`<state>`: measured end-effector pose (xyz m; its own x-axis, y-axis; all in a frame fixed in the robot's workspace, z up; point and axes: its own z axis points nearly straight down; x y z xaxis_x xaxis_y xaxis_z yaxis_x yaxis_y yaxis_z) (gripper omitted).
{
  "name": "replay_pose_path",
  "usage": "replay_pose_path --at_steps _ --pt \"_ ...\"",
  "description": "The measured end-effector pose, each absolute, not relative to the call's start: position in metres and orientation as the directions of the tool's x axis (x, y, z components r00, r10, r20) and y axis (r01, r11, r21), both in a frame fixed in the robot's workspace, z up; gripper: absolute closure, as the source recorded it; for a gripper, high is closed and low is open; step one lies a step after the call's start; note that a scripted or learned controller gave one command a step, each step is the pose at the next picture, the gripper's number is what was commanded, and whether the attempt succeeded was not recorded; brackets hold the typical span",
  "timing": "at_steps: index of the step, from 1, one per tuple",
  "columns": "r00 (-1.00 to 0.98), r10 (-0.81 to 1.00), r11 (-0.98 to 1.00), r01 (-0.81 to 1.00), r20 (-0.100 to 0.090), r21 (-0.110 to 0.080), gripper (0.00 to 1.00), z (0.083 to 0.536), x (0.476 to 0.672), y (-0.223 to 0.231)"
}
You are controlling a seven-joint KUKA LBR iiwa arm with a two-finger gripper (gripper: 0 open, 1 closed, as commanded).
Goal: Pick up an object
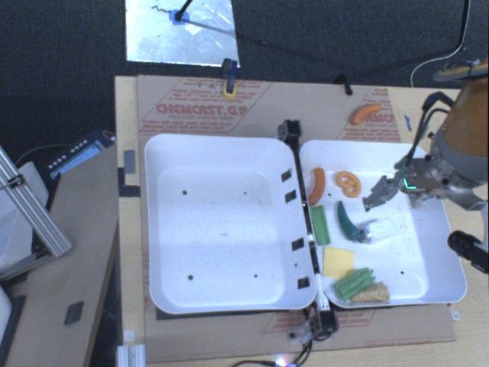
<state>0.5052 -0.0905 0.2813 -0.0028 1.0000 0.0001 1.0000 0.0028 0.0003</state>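
The right bin (435,281) holds several small items. An orange sausage (315,184) lies by its left wall, with an orange ring (348,183) beside it. Below them are a light green block (319,225), a dark green curved piece (350,224) and a pale translucent item (382,228). A yellow square (338,261), a green bean bunch (353,283) and a tan piece (373,292) sit near the front left corner. My gripper (379,195) hangs over the bin's upper middle, just right of the ring and above the translucent item, with nothing seen in it.
The left bin (221,220) stands beside the right one, joined by a black divider (299,205). An orange sausage-like piece (365,114) lies on the board behind the right bin. A yellow-and-blue clamp (229,79) sits at the board's back edge.
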Motion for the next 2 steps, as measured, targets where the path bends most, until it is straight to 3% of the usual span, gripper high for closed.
replay_pose_path --at_steps 1,2 --pt "-0.002 1.0 0.002 1.0 0.001 -0.008 0.0 0.136 0.53 -0.095" --pt "-0.005 1.0 0.005 1.0 -0.001 0.004 0.0 0.083 0.567 -0.101"
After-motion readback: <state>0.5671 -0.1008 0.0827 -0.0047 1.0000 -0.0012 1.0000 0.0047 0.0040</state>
